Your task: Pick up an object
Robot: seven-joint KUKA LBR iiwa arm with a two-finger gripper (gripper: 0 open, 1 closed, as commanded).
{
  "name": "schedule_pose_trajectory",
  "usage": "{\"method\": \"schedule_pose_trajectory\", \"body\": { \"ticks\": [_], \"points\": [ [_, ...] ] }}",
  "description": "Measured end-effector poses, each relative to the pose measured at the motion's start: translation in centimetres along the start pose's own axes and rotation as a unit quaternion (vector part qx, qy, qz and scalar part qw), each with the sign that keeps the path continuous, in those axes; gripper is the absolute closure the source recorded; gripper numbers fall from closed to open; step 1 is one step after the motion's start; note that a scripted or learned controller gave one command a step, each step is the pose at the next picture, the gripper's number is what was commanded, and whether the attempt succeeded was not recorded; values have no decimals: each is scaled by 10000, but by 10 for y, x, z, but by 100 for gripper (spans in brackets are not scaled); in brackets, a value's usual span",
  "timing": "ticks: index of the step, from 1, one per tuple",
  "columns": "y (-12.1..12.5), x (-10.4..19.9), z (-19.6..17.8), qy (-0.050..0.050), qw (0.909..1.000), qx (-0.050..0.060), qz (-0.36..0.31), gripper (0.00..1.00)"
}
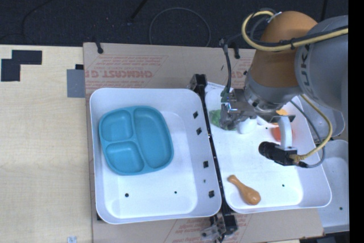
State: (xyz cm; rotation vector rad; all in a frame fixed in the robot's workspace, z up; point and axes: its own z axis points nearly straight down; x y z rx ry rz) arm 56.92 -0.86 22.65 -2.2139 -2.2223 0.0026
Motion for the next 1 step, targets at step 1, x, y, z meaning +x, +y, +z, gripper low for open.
{"method": "schedule_pose_trajectory", "body": {
  "ticks": [1],
  "points": [
    [-11, 53, -4, -1, 10000, 3, -3, 100]
  ]
}}
